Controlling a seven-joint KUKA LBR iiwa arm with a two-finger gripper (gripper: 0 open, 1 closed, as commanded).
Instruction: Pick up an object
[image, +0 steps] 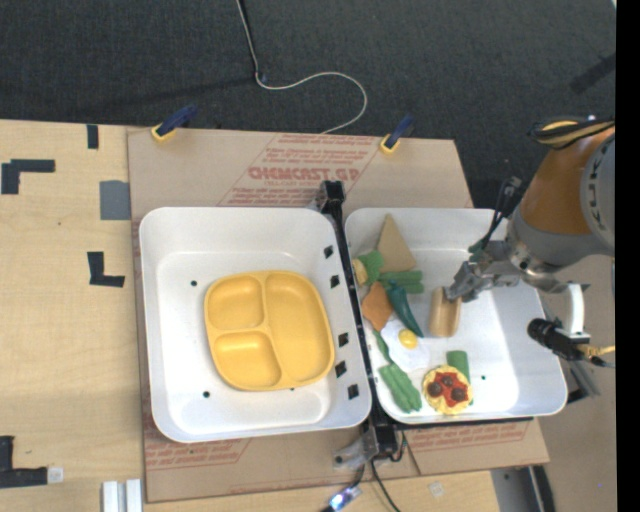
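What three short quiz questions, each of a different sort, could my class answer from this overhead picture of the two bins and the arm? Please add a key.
1. True or false: the yellow divided plate lies in the right bin.
2. Multiple choice: which thing lies nearest the gripper? A) the small pizza B) the tan cylinder C) the fried egg
3. Fill in: the yellow plate has ___ compartments.

Key
1. False; it lies in the left bin, and the toy foods lie in the right one.
2. B; the tan cylinder lies just below the gripper in the picture.
3. Three.
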